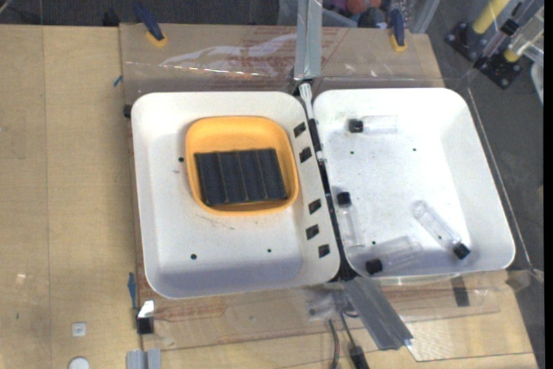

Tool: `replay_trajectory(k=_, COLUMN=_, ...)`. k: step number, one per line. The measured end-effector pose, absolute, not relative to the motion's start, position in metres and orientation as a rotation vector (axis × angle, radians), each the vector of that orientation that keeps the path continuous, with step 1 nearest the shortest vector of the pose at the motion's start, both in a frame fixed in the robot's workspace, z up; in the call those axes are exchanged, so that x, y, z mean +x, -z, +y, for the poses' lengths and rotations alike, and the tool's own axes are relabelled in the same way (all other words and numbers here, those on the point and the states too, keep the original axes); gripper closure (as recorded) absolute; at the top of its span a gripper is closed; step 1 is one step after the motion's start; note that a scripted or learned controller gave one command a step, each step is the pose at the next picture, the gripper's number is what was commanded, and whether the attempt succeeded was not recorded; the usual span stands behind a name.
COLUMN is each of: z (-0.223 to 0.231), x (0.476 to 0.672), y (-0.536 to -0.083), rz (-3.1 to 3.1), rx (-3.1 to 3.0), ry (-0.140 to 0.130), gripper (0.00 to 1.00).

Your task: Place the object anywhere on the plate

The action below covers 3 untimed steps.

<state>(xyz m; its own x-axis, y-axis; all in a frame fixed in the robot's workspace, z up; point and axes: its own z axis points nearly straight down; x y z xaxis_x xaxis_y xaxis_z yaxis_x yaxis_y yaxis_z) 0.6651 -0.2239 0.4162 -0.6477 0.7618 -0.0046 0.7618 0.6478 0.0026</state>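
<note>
Dark ribbed object [240, 177] lay flat on the orange plate [197, 139] in the left bin [155, 246], near its middle. In the right bin [484, 186] several clear tubes with black caps [436, 227] lay scattered. The gripper's state I could not tell.

- Left of the frame: a white bin [155, 255] holding an orange plate [200, 136]
- A dark ridged rectangular object [240, 177] lies flat on the plate, near its centre
- Right of the frame: a second white bin [432, 112] with clear tubes [436, 226] with black caps scattered along its edges
- Both bins rest on the wooden counter [60, 186]
</note>
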Motion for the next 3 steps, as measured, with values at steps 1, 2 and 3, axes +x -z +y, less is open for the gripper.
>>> replay_trajectory(k=1, z=-0.2219, x=0.6669, y=-0.4341, rz=3.049, rx=0.729, ry=-0.002, gripper=1.0)
replay_trajectory(k=2, z=-0.2221, x=0.6601, y=-0.4345, rz=3.136, rx=0.116, ry=-0.004, gripper=1.0)
replay_trajectory(k=3, z=-0.2212, x=0.6653, y=-0.4343, rz=3.13, rx=-0.17, ry=-0.002, gripper=1.0)
